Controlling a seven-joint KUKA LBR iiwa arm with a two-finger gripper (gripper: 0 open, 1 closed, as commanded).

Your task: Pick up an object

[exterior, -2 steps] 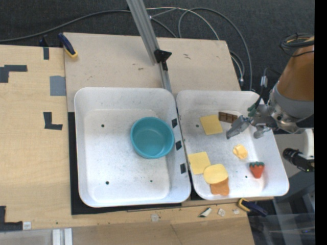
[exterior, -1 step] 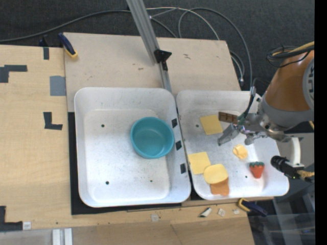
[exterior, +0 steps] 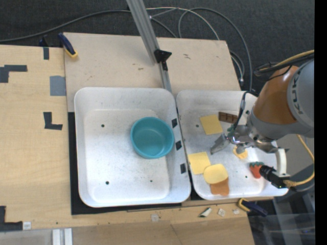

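Yellow square piece (exterior: 199,163) lies just left of and below the jaws (exterior: 220,146), which hang spread, holding nothing.

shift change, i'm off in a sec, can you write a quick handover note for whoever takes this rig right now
Gripper: low inside the right bin, open, nothing between its fingers.

Right bin: a yellow square near the middle, a second yellow square at the left wall, a yellow round piece lying over an orange piece at the front, a small brown block toward the back.

Left bin: a teal bowl, upright.

Done: the arm is down among the right bin's pieces. Left: no object is grasped or lifted yet, so the pick remains.
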